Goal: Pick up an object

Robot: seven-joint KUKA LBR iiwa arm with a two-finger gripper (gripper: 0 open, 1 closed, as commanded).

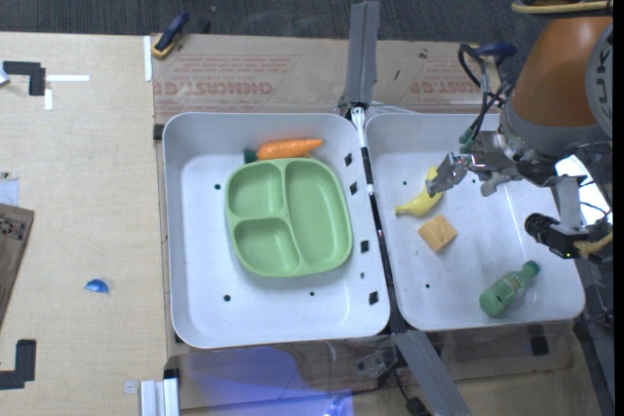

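Banana (421, 201) lying diagonal in right bin (546, 307), upper end between narrow fingers of hand (447, 174).

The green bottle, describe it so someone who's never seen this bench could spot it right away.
Look at the right white bin, then its near right corner. The green bottle lies there on its side, cap pointing up toward the arm. It is the sole green item in that bin; the tan block and banana lie farther left.
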